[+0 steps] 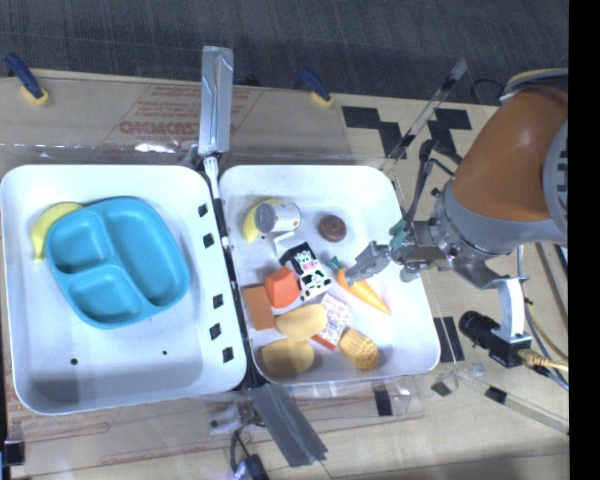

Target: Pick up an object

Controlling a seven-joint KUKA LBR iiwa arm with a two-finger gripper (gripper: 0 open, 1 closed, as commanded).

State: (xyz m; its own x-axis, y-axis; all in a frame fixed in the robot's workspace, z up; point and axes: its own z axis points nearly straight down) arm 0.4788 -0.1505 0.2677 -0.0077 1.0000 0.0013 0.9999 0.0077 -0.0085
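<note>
Fingers [363, 265], spread I cannot tell, hover just over the orange carrot [365, 294] in the right bin [405, 200]; likely light, rigid, slick plastic, best pinched across its thicker middle.

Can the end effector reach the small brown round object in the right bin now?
Probably yes. The end effector hovers over the right bin, and the brown round object lies apart from the pile, with nothing over it.
</note>
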